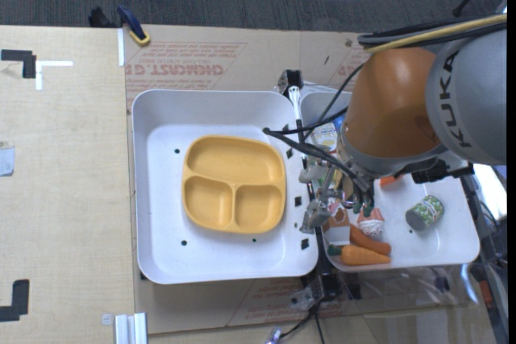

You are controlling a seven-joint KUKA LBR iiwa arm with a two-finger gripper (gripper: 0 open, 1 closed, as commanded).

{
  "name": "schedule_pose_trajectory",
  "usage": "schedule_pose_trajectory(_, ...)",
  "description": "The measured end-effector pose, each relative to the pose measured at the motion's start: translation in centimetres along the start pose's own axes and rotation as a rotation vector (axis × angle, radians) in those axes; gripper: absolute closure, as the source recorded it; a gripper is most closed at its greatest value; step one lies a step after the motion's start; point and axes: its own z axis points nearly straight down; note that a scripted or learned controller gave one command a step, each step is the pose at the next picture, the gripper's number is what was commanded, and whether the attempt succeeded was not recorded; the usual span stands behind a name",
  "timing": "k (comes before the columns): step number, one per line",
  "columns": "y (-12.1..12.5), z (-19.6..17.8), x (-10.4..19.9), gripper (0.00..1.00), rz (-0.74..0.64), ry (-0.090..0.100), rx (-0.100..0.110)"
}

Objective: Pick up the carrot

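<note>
1. The carrot (364, 255) lies in the right bin (451, 242), at its near-left corner, long axis running roughly left-right, just beside the bin's front wall. A 2nd orange-red piece (371, 238) sits touching it on the far side; hard to tell if that's another carrot or sth else.
2. The end effector (334, 205) hangs over the seam between the 2 bins, just above and left of the carrot, wrapped in cables. Can't tell whether it's released or clenched; nothing is seen between its tips, so I judge the carrot isn't grasped.
3. Step in hand, as I read it: line up over the carrot and descend. To do it well: shift toward the near-right, close across the carrot's short axis, aim mid-length, and keep clear of the bin wall and the neighbouring piece.
4. Risk: the corner is tight, so a tip could strike the wall or pinch both pieces.
5. Other right-bin items: a small green-grey can (425, 212) well apart to the right; some packaging partly hidden under the arm (403, 105).
6. Left bin (153, 173) holds a yellow 3-compartment plate (235, 184).
7. Bench (60, 173): pale wood w/ cardboard under the bins, black tape marks at left, a blue-yellow clamp (133, 25) at the far edge. Dark carpet beyond.
</note>
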Motion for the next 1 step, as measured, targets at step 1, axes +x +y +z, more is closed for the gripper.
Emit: schedule_pose_trajectory(1, 6.61, 5.01, -1.28, 0.0, 0.338, 0.004, 0.003)
